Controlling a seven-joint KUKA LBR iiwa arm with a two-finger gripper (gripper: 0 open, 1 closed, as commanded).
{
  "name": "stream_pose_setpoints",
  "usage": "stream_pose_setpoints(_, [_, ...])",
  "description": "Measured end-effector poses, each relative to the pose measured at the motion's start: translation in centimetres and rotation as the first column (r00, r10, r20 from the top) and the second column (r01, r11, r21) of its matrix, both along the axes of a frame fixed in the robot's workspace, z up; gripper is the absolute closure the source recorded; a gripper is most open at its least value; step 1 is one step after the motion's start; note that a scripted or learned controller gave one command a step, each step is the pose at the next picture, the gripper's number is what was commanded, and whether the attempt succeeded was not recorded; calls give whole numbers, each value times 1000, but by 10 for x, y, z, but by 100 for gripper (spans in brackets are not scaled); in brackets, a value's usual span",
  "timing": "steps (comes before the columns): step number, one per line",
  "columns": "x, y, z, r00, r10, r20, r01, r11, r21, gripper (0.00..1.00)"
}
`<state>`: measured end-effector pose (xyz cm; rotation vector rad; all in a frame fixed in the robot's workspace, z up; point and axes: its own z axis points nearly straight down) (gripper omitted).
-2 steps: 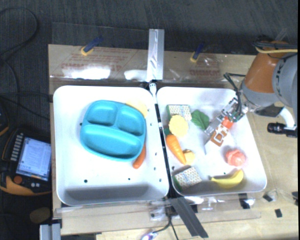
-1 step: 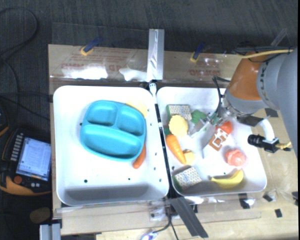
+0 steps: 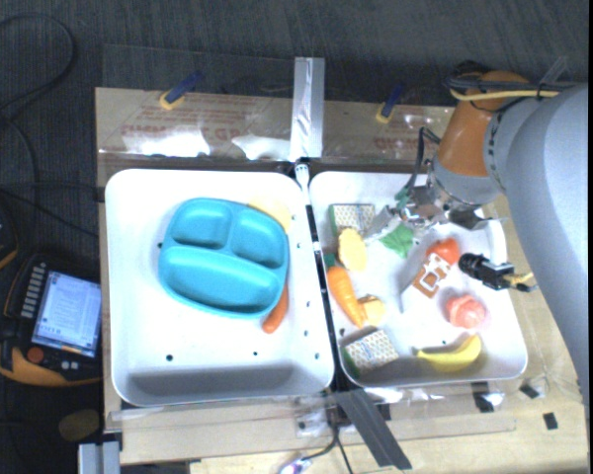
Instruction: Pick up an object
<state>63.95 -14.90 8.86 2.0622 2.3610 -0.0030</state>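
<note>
Camera view puts our pincer (image 3: 415, 205) low in the right bin (image 3: 514, 358), just above a green toy (image 3: 399, 237); we cannot tell how it is set. Toys crowd close below it: a yellow piece (image 3: 353, 251) and a red-and-white block (image 3: 433, 273). We risk nudging these neighbours or closing on nothing.

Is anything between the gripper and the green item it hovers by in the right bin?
Nothing visible does. The gripper sits at the upper part of the right bin, directly beside the green toy. The checkered block and yellow toy lie farther left, crowding it but not between.
</note>
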Motion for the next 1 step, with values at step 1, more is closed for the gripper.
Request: stream_pose_setpoints(1, [1, -1, 10, 1000, 2, 1, -2, 1000, -6, 100])
